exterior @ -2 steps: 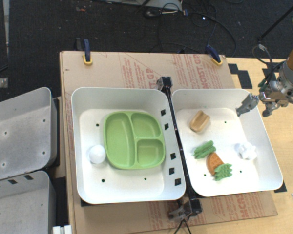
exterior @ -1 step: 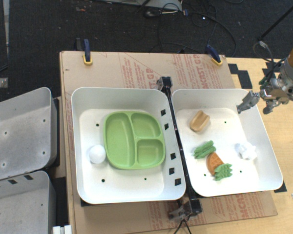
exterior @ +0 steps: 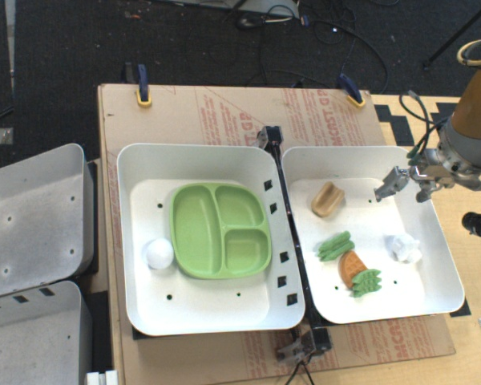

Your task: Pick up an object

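- Grey two-finger gripper [exterior: 406, 184] — fingers spread, grasping nothing — hovers over the right white bin [exterior: 445, 239].
- Nearby: tan bread-shaped piece [exterior: 327, 200], orange toy carrot [exterior: 352, 268].

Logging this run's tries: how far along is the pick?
Nothing looks picked yet. The gripper hangs over the right bin's far right corner. The bread piece, green leaf toy, carrot and white crumpled object lie untouched. Grasping and lifting remain.

Right bin holds a tan bread piece [exterior: 327, 200], green beans [exterior: 335, 245], carrot [exterior: 352, 267], white lump [exterior: 403, 248]
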Available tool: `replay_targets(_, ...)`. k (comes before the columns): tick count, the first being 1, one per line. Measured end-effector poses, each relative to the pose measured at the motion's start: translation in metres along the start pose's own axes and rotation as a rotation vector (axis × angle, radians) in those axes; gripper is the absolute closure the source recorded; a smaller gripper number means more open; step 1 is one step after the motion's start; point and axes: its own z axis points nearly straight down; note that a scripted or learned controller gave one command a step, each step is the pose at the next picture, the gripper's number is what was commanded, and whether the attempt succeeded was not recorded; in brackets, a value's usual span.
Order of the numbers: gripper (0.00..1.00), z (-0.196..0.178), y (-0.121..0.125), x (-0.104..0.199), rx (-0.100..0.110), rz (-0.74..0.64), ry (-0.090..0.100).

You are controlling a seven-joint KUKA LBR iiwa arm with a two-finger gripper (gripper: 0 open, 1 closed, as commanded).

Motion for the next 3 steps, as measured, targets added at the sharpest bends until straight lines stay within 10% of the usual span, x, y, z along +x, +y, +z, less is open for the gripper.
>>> replay_targets(2,0.00,0.098,-0.001,0.008,-0.001,0.000,0.000)
replay_targets(3,1.00,0.084,0.000,0.007,-0.006,-0.001,-0.002)
